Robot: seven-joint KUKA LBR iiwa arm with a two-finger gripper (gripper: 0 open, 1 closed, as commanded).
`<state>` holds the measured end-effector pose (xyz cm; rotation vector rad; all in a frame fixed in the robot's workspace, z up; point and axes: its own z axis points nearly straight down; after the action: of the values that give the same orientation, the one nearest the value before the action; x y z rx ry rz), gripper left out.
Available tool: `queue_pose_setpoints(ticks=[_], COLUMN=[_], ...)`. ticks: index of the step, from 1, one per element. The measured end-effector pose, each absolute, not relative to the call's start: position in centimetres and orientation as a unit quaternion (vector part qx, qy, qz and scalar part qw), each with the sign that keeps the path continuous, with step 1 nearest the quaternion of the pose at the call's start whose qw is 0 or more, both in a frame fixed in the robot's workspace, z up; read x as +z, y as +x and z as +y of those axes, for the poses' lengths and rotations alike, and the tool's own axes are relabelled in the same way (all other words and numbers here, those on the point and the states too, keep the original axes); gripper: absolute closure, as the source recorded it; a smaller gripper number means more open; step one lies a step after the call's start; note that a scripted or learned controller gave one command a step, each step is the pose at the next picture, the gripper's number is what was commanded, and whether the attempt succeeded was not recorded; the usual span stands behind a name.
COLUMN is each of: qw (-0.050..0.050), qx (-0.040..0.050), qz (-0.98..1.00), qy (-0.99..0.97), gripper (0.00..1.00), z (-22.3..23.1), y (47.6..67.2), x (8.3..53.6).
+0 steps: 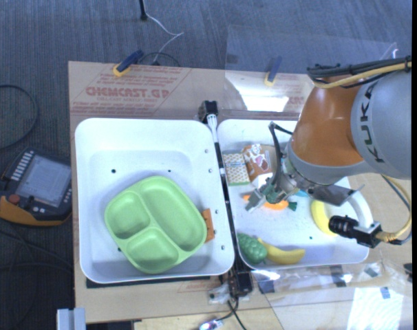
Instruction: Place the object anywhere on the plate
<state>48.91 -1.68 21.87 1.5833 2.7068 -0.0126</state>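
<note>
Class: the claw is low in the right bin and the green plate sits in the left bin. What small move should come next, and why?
Probably close the claw on the orange piece beside it. The green plate in the left bin bears no object yet, and nothing visibly sits between the fingers.

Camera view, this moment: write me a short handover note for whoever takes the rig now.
Claw: low in the right white bin, over a small orange item; grip state unclear.
Green three-compartment plastic plate: in the left white bin, nothing on it.
Right bin also holds two yellow bananas, a green leafy toy and small food packets.
Done: nothing placed.
Left: grasp an object and set it on the plate.
</note>
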Motion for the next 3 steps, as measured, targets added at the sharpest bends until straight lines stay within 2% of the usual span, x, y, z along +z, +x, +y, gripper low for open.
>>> queue_pose_setpoints(ticks=[1, 2, 3], qw=[0.003, 0.004, 0.003], qx=[-0.0046, -0.0047, -0.0053], qz=[0.863, 0.863, 0.863], qy=[0.505, 0.505, 0.505], gripper=[0.0, 1.0, 0.0], z=[-1.69, -1.7, -1.7], y=[48.89, 49.02, 49.0], x=[21.83, 22.75, 22.71])
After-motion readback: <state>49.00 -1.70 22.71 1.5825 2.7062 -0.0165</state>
